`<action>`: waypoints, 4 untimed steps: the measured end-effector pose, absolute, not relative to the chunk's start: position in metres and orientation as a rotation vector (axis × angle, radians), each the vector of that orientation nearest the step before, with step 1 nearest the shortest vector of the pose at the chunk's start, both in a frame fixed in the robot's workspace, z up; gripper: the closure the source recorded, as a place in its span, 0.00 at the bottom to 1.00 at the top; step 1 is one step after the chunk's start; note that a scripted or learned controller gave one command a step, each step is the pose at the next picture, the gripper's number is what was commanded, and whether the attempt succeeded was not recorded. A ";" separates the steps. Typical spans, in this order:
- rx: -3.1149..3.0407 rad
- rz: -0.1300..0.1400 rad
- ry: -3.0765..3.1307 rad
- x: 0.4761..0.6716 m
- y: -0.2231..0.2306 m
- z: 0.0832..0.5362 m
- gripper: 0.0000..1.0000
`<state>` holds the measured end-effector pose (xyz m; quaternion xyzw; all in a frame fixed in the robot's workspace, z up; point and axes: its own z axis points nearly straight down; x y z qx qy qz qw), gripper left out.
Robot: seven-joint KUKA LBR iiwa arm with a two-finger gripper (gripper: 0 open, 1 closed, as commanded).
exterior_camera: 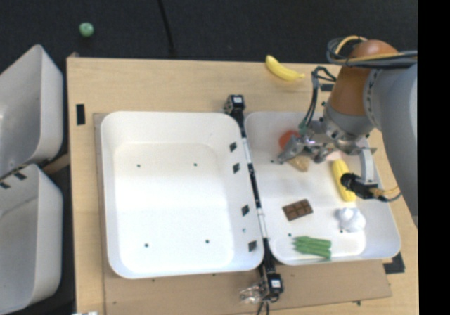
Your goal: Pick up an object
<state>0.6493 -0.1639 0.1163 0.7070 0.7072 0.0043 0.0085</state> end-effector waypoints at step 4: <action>2.209 0.014 2.220 0.692 -0.075 0.209 0.00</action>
